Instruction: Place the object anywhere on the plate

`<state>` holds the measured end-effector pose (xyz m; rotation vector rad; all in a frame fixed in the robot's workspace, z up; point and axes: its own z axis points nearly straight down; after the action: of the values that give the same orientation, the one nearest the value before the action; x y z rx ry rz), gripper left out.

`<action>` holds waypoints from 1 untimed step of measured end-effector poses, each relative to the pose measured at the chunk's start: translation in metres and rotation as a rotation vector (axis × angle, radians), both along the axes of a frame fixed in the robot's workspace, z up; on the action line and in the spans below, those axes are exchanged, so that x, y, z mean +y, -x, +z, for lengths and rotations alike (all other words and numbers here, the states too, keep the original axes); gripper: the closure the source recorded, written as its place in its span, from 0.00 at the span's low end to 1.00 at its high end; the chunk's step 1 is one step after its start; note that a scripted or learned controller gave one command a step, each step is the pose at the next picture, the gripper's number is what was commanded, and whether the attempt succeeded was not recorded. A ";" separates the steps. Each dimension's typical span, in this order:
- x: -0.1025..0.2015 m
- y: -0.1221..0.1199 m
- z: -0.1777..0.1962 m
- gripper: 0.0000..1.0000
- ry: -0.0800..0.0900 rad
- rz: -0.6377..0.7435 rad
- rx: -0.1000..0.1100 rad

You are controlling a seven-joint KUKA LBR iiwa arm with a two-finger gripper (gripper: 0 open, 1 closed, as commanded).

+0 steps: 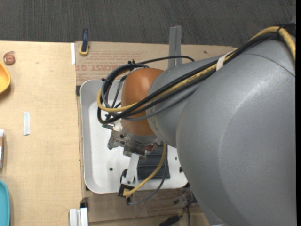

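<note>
Gripper (123, 144) hangs over the middle of the white bin (94, 126), beneath the grey arm (235, 126); its state cannot be told.

Teal plate-like rim (3, 206) at the view's lower left edge, mostly cut off

Red lettering is printed in two lines on the brown cardboard sheet (141, 51), just beyond the far rim of the white bin (94, 140). The characters are blurred and partly hidden behind the robot arm (235, 135), so no word can be read with certainty. Fainter red print stands on the same cardboard at the bin's near edge, likewise illegible; nothing else legible appears.
</note>
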<state>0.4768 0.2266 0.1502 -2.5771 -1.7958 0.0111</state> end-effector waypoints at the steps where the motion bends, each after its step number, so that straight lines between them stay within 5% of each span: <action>1: 0.000 0.000 0.000 0.00 0.000 0.000 0.000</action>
<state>0.4768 0.2266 0.1502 -2.5770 -1.7959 0.0111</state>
